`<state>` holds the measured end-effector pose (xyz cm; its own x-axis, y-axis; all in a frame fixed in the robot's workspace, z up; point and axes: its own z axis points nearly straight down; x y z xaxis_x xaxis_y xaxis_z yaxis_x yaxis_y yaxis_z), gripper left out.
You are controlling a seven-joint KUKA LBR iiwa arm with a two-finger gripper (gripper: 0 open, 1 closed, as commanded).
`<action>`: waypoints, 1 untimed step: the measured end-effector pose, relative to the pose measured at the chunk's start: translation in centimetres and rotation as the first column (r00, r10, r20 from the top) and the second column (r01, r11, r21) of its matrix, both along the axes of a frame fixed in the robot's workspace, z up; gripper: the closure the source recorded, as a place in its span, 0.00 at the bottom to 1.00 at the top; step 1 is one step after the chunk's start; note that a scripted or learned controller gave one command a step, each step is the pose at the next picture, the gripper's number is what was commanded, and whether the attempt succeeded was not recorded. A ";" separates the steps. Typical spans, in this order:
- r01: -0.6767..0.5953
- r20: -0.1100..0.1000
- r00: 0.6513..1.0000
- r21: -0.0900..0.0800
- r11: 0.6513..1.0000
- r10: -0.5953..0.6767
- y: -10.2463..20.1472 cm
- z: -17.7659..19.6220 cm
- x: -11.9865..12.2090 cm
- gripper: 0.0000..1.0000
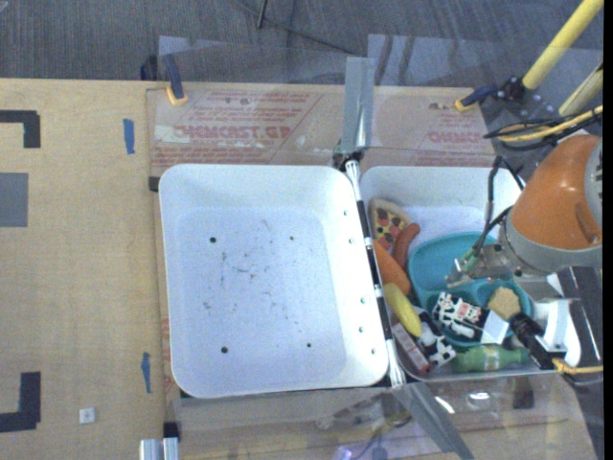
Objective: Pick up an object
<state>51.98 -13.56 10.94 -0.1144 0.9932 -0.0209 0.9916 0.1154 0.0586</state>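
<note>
The right bin [431, 176] holds a heap of toys. Among them are a pizza slice [387, 220], a red sausage [408, 239], an orange carrot [391, 267], a yellow banana [402, 310], a teal bowl [433, 263], a black-and-white patterned item [458, 312], a tan biscuit [505, 301] and a green bottle [488, 357]. My gripper [476, 268] hangs low over the right side of the teal bowl, under the orange wrist band [556, 204]. The wrist hides the bin's right part and the gripper's tips.
The left bin [259, 192] has a bare white floor with a few dark specks. Cardboard sheets [239, 127] lie behind both bins. A yellow pole and cables [551, 51] stand at the upper right. A metal divider [356, 113] runs between the bins.
</note>
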 end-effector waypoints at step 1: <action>0.000 0.002 1.000 0.000 1.000 0.000 0.0 0.1 0.1 0.00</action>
